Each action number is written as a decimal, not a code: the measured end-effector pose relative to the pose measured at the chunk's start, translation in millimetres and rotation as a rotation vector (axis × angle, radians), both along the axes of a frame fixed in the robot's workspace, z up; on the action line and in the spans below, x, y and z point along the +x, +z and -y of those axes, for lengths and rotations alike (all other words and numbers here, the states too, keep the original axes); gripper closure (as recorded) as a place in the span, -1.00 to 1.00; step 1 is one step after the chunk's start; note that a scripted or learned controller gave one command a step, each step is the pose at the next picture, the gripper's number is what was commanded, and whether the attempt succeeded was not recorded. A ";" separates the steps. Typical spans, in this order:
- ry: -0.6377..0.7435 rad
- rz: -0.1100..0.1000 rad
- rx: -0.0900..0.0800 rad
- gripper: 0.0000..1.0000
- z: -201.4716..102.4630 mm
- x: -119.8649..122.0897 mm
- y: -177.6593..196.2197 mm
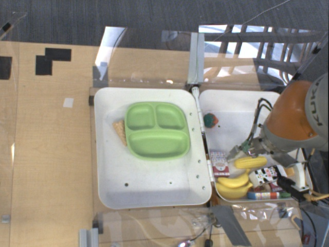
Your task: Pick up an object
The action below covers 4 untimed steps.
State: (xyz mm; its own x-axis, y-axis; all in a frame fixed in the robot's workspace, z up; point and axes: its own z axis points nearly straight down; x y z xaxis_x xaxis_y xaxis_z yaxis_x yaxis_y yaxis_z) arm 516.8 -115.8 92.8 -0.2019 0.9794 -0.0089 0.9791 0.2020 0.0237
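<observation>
Arm's down over the corn cob [250, 162], grip state unreadable; next, close and lift toward twelve o'clock.

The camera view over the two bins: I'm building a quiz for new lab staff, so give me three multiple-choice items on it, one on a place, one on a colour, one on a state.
1. Where does the green divided tray lie?
A. left bin
B. right bin
C. bare bench

2. What colour is the banana?
A. red
B. yellow
C. blue

3. How does the tray sit?
A. flat, open side up
B. standing on edge
C. upside down

Answers:
1 A: it lies within the left bin.
2 B: it shows yellow in the right bin, beside the corn cob.
3 A: its three compartments face the camera.
</observation>
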 end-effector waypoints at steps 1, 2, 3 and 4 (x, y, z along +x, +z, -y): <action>0.003 0.002 0.006 1.00 -3.2 2.2 11.2; 0.003 0.002 0.005 -1.00 -3.0 2.0 11.2; 0.125 0.006 -0.005 -1.00 0.4 -18.7 0.8; 0.128 0.007 0.000 1.00 -2.4 -17.1 11.7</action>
State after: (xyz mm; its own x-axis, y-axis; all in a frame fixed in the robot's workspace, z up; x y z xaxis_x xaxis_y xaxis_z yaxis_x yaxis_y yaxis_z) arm 499.7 -113.4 104.5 -0.3250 0.9457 -0.0104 0.9452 0.3252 0.0300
